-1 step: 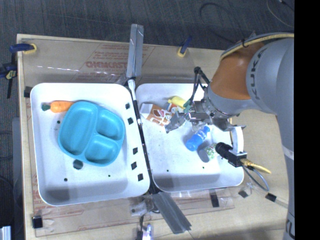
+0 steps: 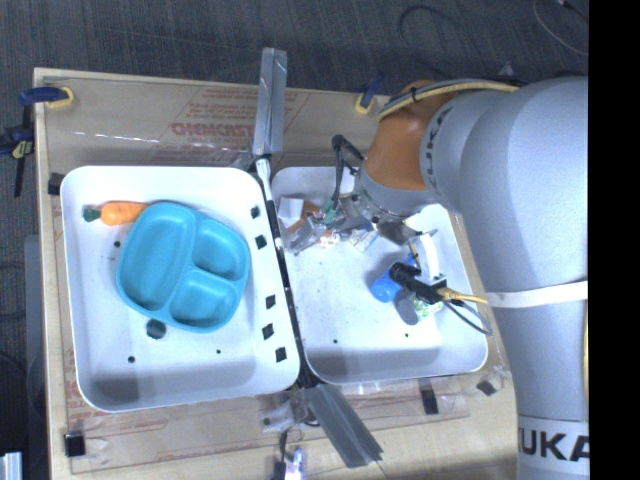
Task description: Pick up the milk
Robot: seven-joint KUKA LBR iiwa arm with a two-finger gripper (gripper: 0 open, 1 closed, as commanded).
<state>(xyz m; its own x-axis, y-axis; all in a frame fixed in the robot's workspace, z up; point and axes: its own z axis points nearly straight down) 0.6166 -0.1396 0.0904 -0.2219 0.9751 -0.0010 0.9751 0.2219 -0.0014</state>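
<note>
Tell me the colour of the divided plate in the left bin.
Light blue. The plate shows best in the camera view, lying in the left bin.

Dark grey floor (image 2: 150, 18), black cables (image 2: 440, 13) beyond wooden bench (image 2: 150, 98).

You had even, bright overhead light; the white bins (image 2: 95, 368) glared slightly, shadows stayed soft, and small items blurred.
</note>
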